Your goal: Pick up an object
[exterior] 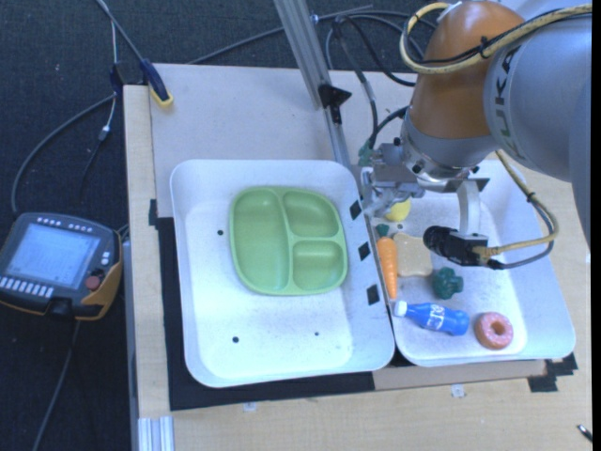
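My gripper (387, 203) hangs over the far left part of the right bin (549, 313), just above a yellow object (398, 211) that peeks out beneath it. An orange carrot (388, 265) lies along the bin's left wall, with a tan block (413, 255) beside it. Nearer the front sit a dark green piece (446, 282), a blue bottle (435, 317) and a pink donut (494, 330). The wrist hides the fingers.
The left bin (202, 280) holds a green divided plate (286, 240). A slanted metal pole (305, 40) rises behind the bins. A black cable with a yellow lead (470, 245) drapes over the right bin. A teach pendant (52, 263) lies off the bench at left.
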`<state>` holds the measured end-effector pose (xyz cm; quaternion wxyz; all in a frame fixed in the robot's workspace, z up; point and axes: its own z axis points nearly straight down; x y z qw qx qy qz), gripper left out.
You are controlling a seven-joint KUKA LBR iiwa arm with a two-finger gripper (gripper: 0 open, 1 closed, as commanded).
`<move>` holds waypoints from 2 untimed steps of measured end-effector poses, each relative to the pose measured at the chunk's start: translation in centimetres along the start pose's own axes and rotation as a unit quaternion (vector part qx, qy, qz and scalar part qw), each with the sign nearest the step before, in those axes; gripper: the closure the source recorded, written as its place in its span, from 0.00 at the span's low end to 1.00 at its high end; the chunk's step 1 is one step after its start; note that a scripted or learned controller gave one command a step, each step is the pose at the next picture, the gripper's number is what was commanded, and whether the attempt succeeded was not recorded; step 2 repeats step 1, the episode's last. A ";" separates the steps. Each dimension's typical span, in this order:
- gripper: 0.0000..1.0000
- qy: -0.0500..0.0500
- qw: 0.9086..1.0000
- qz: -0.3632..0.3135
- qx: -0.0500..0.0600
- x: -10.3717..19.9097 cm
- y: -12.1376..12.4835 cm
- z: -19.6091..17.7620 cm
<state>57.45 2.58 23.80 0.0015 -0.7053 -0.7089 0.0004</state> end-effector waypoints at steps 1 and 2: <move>1.00 0.000 1.000 0.000 0.001 5.3 -0.3 1.7; 1.00 0.000 1.000 0.000 0.001 5.3 -0.3 1.7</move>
